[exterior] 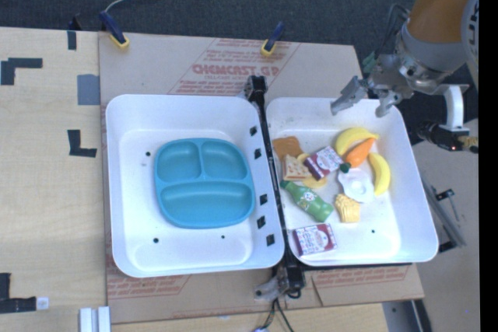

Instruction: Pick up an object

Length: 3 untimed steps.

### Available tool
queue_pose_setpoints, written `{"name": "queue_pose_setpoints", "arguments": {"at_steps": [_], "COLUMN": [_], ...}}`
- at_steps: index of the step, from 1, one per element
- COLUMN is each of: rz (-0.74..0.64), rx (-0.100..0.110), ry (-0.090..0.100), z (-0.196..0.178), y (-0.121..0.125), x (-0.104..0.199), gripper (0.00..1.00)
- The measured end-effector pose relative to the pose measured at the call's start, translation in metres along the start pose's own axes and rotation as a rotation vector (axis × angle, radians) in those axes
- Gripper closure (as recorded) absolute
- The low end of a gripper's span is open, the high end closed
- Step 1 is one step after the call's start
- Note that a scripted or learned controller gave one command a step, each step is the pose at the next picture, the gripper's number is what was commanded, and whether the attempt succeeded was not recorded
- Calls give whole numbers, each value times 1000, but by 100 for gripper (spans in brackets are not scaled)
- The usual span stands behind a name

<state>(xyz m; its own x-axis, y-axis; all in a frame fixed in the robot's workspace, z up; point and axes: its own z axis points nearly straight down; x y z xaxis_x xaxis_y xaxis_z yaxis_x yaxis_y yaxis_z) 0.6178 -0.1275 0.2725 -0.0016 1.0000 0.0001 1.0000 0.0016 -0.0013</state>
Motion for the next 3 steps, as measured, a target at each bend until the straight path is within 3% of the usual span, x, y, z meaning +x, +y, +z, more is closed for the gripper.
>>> {"name": "queue_pose_setpoints", "arguments": {"at_steps": [1, 2, 3], "rz": [1, 0, -1], "rx": [1, -7, -7], "ry": [-1, -3, -4], "z": [57, 185, 176], "y": [-7, 16, 16], "x": [-51, -58, -58], "gripper": [0, 0, 100]}}
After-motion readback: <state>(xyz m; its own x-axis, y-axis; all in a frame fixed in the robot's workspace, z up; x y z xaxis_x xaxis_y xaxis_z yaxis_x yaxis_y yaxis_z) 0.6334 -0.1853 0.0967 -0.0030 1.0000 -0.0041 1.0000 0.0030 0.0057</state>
